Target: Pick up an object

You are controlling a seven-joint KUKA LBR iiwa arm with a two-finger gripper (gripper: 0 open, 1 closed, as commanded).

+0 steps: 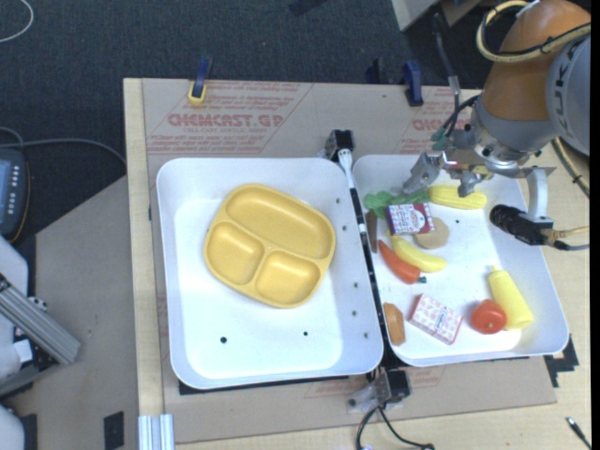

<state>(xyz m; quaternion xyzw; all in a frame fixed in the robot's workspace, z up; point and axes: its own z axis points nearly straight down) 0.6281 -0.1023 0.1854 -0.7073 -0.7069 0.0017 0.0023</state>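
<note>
Gripper (439, 169) on a grey arm hangs over the far edge of the right bin (548, 289); whether it is spread or closed cannot be told, and nothing shows held in it. Toy food crowds this bin: a yellow corn cob (457, 197) just beside the gripper, a red-and-white carton (409, 218) near it, a banana (417, 254) toward the bin's middle. Packed neighbours could cause a grasp to slip or nudge pieces aside
</note>
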